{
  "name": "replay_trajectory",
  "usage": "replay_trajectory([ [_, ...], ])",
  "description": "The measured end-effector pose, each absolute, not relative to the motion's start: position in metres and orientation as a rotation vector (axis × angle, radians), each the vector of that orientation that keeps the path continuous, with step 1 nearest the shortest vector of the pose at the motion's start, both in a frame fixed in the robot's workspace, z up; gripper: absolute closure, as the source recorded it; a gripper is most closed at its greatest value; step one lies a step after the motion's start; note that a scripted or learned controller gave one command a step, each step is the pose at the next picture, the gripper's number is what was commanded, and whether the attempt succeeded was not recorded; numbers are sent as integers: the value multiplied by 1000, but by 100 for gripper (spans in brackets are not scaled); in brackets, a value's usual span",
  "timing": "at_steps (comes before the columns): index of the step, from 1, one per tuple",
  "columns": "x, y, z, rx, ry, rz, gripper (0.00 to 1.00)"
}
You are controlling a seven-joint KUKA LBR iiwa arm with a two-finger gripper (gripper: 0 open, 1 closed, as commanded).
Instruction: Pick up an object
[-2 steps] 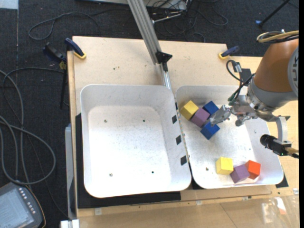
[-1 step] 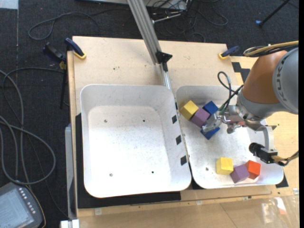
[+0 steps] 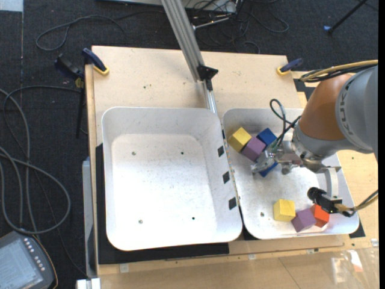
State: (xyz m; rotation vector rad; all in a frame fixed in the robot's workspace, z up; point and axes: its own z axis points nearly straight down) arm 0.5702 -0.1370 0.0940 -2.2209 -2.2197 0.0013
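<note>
Purple block [image 3: 254,148], wedged between yellow and blue neighbours at twelve o'clock in the right bin [image 3: 255,221], needs the tool [image 3: 269,161] centred squarely; its opening I cannot tell.

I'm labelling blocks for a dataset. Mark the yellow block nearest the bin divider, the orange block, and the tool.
yellow block [image 3: 239,138], camera view, top face.
orange block [image 3: 322,216], camera view, top face.
tool [image 3: 266,165], camera view, midway between its fingertips.
</note>
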Motion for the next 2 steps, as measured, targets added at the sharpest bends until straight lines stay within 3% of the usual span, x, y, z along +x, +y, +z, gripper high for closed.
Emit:
replay_trajectory([
  [1, 571, -138, 106, -2224, -2221, -2, 100],
  [2, 564, -133, 154, -2222, -2226, -4, 100],
])
